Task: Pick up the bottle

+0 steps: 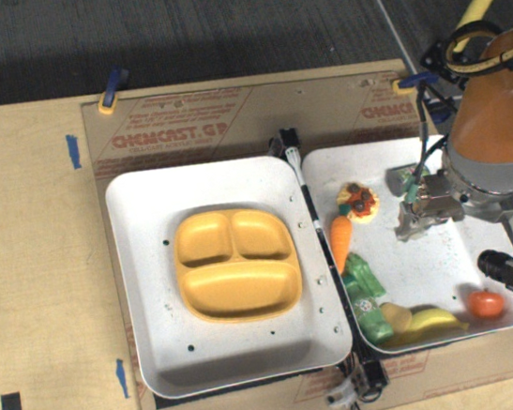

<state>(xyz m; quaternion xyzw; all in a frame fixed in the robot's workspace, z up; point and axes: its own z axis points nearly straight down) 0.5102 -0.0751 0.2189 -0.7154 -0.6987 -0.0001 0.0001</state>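
Fingers (409, 225): low over the white floor of the right bin, near its middle; whether they are spread or pressed together cannot be told from above.
Arm (497, 132): grey with an orange band, reaching in from the right over the right bin's far corner.
Bottle (365, 293): green, lying on its side along the right bin's left wall, well apart from the fingers.
Carrot (339, 240): orange, just beyond the bottle's upper end.
Banana (427, 321): yellow, along the near wall, beside the bottle's lower end.
Tomato (484, 304): red, in the near right corner.
Right bin (501, 324): white, shallow.
Left bin (142, 263): holds a yellow sectioned plate (237, 261).
Tabletop (39, 277): tan, with cardboard under both bins.
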